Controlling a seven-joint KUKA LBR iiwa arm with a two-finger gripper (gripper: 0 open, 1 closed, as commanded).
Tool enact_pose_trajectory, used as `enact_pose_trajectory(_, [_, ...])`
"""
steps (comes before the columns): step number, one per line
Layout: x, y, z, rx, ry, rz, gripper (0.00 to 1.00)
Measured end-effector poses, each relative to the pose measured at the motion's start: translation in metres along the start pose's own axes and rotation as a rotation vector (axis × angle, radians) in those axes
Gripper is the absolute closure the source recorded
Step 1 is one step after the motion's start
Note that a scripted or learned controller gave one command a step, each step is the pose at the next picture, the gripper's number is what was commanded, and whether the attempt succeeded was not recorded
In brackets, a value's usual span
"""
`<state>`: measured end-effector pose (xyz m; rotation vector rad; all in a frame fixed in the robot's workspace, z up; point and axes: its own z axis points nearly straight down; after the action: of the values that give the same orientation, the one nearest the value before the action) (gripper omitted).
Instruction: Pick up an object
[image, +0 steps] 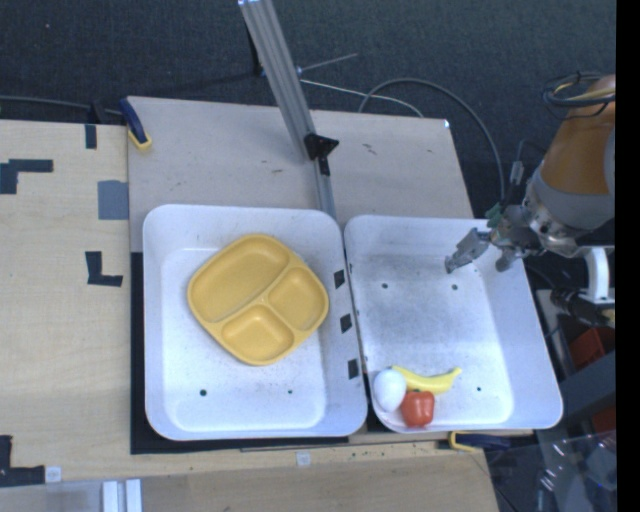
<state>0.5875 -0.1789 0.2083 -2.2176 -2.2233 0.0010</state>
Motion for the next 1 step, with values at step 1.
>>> enact_pose_trajectory(1, [0.0000,0.0000,0.0000,0.000,0.000,0.000,0.00])
